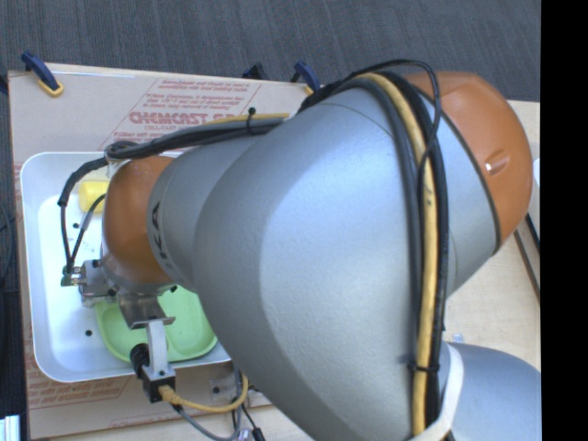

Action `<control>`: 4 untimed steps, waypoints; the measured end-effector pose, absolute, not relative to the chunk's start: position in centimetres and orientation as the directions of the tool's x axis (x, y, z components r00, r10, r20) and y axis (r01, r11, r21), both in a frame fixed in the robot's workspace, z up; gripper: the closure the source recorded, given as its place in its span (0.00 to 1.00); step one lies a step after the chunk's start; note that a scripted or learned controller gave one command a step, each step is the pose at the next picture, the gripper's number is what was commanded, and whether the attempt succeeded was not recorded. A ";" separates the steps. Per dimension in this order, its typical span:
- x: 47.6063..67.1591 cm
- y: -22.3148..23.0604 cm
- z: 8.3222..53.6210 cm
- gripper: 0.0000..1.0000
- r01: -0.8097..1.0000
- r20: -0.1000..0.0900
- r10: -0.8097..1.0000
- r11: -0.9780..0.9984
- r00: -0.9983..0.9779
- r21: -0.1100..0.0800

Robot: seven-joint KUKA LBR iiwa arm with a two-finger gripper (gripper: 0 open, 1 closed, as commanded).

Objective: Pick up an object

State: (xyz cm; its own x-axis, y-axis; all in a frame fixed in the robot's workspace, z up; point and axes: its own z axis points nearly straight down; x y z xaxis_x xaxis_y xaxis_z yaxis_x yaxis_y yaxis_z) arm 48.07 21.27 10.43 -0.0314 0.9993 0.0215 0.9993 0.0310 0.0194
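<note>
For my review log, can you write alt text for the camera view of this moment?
A large grey robot arm with orange joints reaches down into the left white bin, covering most of the picture. Under its wrist lie a light green dish and a yellow object.

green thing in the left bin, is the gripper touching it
Cannot tell. In the camera view the arm's wrist covers the gripper, and the green object lies partly under it, so neither contact nor gap shows.

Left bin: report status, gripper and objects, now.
Arm down over left bin, covering most of it. Gripper hidden under wrist. Light green object and yellow object lie in bin, partly covered. Nothing seen held.
</note>
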 end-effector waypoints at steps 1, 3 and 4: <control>48.3 20.4 10.4 0.00 1.000 0.009 1.000 0.018 -0.018 0.024; 48.5 19.3 10.5 0.00 0.999 0.019 0.999 0.026 -0.026 0.030; 48.5 19.2 10.5 0.00 0.999 0.020 0.999 0.024 -0.025 0.029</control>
State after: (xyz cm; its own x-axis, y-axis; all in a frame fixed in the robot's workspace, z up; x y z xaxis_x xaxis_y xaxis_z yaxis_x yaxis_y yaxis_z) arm 48.54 19.22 10.47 -0.0249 0.9995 0.0197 0.9993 0.0244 0.0288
